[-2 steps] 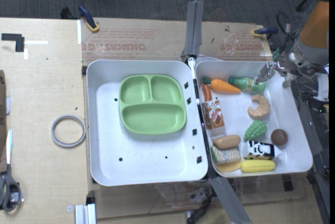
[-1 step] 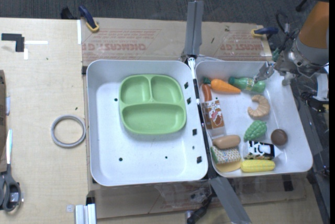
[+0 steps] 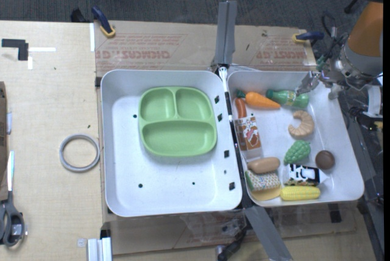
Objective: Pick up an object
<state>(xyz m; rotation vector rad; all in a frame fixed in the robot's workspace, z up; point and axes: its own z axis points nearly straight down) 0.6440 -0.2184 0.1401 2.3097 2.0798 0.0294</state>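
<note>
Above the far right corner of the right bin (image 3: 347, 150), the gripper (image 3: 312, 82) hangs at the end of the grey arm (image 3: 365, 40), whose orange band shows near the view's upper right. Whether its jaws are apart or together I cannot tell; the metal parts are small and blurred against the bin wall.

Just below and left of the gripper lies a green toy vegetable (image 3: 283, 96), and touching that, further left, an orange carrot (image 3: 262, 100) with a green top. Nothing is seen between the jaws.

Below the gripper, toward the near side of the bin, a croissant (image 3: 301, 124) lies near the middle. Below it comes a bumpy green piece (image 3: 297, 151), with a brown round item (image 3: 325, 160) just to its right. Nearer still, a black-and-white packet (image 3: 303, 175) rests against a yellow corn cob (image 3: 299, 193) at the front wall.

Well left of the gripper, along the bin's left wall, a red sausage (image 3: 241, 108) sits above a brown labelled packet (image 3: 248, 133). Nearer the front lie a tan bread roll (image 3: 263, 164) and a speckled slice (image 3: 264, 181).

Far left of the gripper, the left bin (image 3: 122, 193) holds a green divided plate (image 3: 178, 121) with three compartments. On the bench beyond that bin lie a grey tape ring (image 3: 80, 152) and scissors (image 3: 11, 220) at the view's edge.
</note>
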